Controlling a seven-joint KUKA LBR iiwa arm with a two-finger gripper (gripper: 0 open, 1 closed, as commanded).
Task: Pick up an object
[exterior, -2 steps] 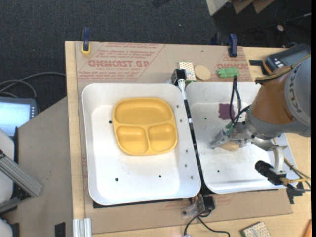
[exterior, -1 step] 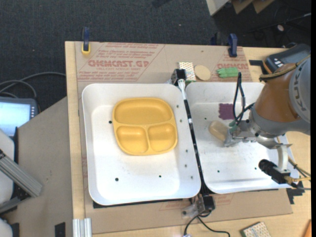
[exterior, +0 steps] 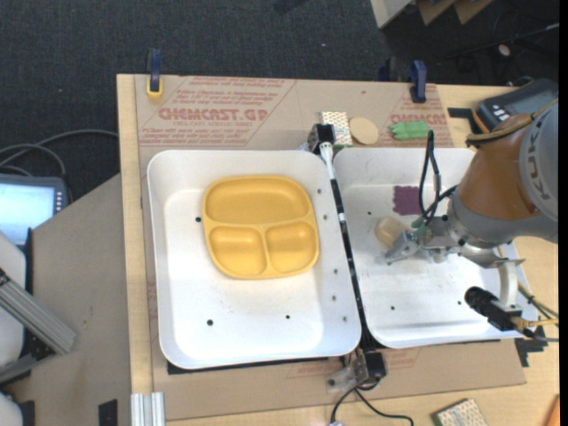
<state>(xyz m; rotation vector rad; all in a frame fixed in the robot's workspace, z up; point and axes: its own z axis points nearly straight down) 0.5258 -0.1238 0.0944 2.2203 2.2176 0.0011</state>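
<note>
Object: small tan rounded lump (exterior: 389, 231), in the right bin (exterior: 417, 327), just below a purple square (exterior: 406, 199).
Axis: roughly round; no clear long axis or heading.
Arm: enters from right, orange band over bin's right side, wrist low.
End effector (exterior: 410, 245): just right of lump; finger state cannot tell.

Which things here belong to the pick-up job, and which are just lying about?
Job: hand; tan object beside it; purple object; right bin.

Lying about: yellow divided plate in the left bin; green block and tan disc outside the bins.
</note>
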